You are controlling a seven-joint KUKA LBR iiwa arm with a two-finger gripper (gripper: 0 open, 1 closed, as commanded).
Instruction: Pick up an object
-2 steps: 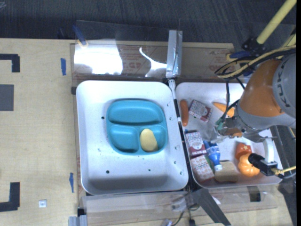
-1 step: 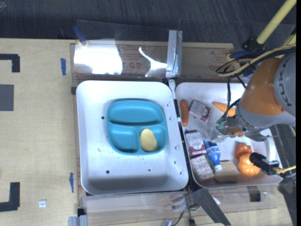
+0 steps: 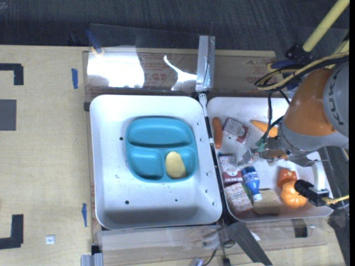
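Grey arm's two-finger gripper (image 3: 256, 151) low over right white bin (image 3: 319, 218), centre-right of frame. Fingers' state: can't tell. Blue-capped small bottle (image 3: 251, 183) just below it among clutter. Yellow egg-shaped object (image 3: 175, 164) sits in blue tray (image 3: 150, 143), left bin.

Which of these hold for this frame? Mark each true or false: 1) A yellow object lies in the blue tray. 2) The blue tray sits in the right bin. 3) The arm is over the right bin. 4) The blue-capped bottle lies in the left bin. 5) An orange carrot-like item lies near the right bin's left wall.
1) True: the yellow object lies in the lower right compartment of the blue tray.
2) False: the tray sits in the left bin.
3) True: the gripper hangs over the right bin.
4) False: the bottle lies in the right bin, among packets.
5) True: the carrot-like item lies there.
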